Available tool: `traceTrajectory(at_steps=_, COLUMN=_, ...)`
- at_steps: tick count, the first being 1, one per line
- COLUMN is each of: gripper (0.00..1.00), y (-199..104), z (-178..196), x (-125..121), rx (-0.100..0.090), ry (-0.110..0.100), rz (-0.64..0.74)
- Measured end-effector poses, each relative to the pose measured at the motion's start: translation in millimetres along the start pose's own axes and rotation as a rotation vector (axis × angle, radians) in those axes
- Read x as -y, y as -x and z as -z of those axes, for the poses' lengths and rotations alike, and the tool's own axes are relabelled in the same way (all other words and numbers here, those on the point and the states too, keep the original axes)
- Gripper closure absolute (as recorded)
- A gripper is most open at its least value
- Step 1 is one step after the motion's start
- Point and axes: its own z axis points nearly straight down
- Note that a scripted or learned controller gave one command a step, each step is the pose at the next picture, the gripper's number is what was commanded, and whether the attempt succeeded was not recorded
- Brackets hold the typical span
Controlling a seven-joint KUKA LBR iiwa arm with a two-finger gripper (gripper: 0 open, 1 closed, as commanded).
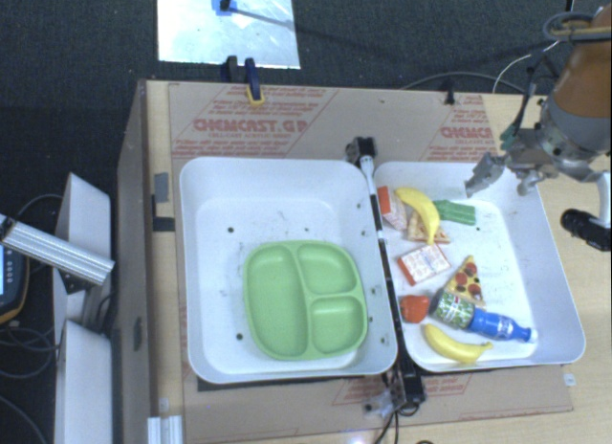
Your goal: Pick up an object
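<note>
Fingers (505, 170) hang spread apart at the upper right of the frame, above the far rim of the right bin (555, 279), with nothing between them. No pick made yet, by the look of it; the whole grab is left. Candidates sit below in that bin: banana (421, 210), pizza slice (466, 280), blue bottle (483, 318). Green tray (306, 299) fills the left bin.

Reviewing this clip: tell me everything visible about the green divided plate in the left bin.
The light green, plastic-looking divided plate is a rounded rectangle with three recessed compartments: one long one on its left, two smaller ones on its right. It lies flat, right side up, slightly rotated, on the floor of the left shallow white bin, towards the bin's near right corner. Its compartments hold nothing visible, and nothing but the bin touches it.
</note>
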Motion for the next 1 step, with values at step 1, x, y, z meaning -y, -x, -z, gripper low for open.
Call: traceTrajectory(at_steps=1, gripper=0.00, y=-58.9, z=-46.5, x=-35.7, rx=-0.002, ry=0.000, rz=0.002)
